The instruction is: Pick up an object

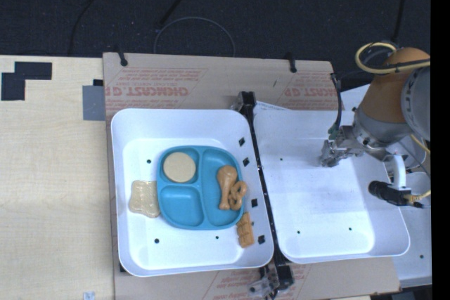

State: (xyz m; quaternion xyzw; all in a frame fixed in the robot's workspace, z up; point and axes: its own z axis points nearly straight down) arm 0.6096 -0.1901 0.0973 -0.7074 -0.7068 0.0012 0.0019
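Observation:
In the left bin lies a blue divided plate. A round tan biscuit rests in its upper left compartment. A brown drumstick and a pretzel piece lie in its right compartment. A pale bread slice lies on the bin floor just left of the plate. A small tan block sits off the plate's lower right corner. My gripper hangs over the upper right part of the right bin, well apart from all these things.
A black divider with clips runs between the two bins. Cardboard lies under the bins. The arm's orange band and wrist stand over the right bin's right rim.

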